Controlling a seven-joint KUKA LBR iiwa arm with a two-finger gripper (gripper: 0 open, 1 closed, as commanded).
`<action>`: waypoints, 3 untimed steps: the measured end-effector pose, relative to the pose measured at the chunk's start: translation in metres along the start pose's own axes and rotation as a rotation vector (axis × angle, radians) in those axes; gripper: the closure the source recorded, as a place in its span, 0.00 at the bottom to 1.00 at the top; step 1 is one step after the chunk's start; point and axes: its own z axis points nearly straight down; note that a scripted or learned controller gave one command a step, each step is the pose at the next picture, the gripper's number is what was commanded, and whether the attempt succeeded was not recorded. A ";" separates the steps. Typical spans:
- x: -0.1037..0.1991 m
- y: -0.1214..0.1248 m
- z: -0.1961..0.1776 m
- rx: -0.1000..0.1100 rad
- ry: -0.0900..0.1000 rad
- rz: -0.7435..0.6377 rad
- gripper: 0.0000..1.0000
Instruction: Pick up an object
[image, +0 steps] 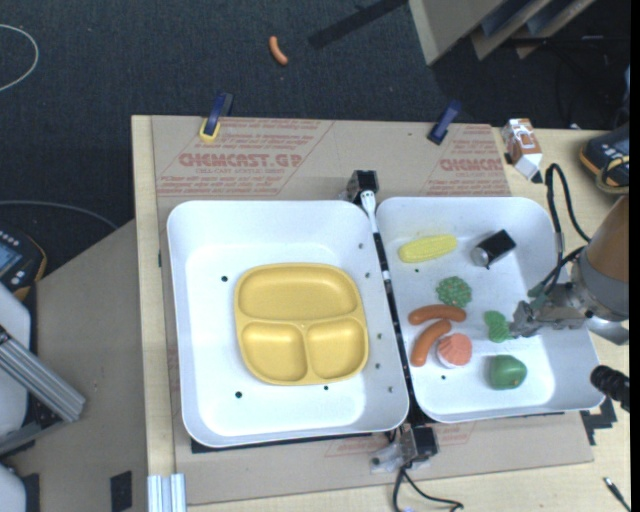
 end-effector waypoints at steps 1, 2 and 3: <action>-0.005 -0.008 -0.056 -0.001 -0.001 0.000 1.00; -0.006 -0.006 -0.090 -0.002 0.000 0.000 1.00; 0.045 0.009 -0.099 0.000 0.002 -0.006 1.00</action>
